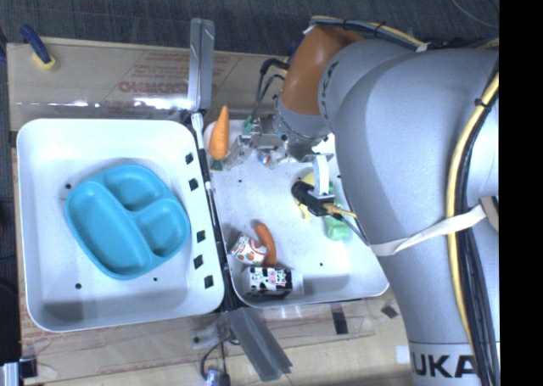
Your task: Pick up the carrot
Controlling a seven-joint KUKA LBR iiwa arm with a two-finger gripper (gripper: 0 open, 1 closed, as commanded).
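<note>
The left bin [34,206] holds a blue divided plate [127,219], which lies flat near the middle with its three compartments facing up. Right of it, past the wall where the two bins meet, is the right bin [280,198]. The carrot [220,132] is in this bin's far left corner, hard against that shared wall. Its thin end points away from the camera and its broad end points into the bin.

Just to the carrot's right, the gripper [254,143] hangs low over the bin floor. It is near the carrot but not around it (the tip is a tangle of small dark and pale parts, so I cannot tell whether it is spread or closed). Nothing shows gripped in it.

Towards the near side of the same bin lies an orange sausage-shaped thing [266,243], touching a small patterned cup [245,249] on its left. A black-and-white carton [270,280] sits just in front of them, by the near wall. Further right, a green thing [337,228] is partly covered by the grey arm [407,147], which comes in from the right.
</note>
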